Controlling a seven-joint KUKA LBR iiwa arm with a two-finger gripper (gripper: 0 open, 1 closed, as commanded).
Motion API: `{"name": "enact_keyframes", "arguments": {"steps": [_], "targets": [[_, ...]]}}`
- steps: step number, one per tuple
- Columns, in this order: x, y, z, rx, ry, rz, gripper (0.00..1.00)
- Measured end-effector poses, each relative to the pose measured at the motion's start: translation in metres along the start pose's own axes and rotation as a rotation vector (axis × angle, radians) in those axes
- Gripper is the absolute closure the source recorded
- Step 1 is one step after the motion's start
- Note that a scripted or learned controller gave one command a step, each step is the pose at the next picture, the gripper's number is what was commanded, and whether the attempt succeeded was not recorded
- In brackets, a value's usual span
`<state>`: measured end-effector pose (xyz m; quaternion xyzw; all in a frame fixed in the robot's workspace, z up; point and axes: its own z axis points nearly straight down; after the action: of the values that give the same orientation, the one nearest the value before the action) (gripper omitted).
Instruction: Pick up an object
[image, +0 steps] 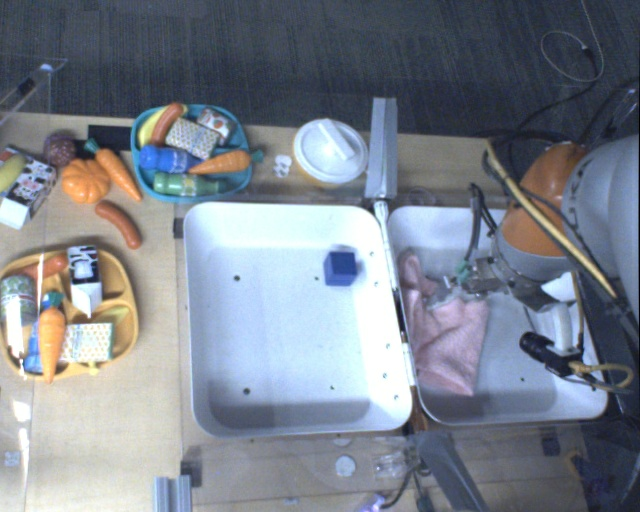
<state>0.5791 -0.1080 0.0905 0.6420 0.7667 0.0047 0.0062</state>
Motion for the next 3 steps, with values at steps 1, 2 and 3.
{"name": "enact_keyframes", "arguments": {"steps": [1,2,3], "targets": [[-0.026,-0.049,-0.001,0.001,-0.002,-0.06,0.0],[0.003,-0.022,-0.001,0.0,-0.002,-0.214,0.0],[0.026,-0.049,-0.001,-0.003,-0.003,-0.233,0.0]]}}
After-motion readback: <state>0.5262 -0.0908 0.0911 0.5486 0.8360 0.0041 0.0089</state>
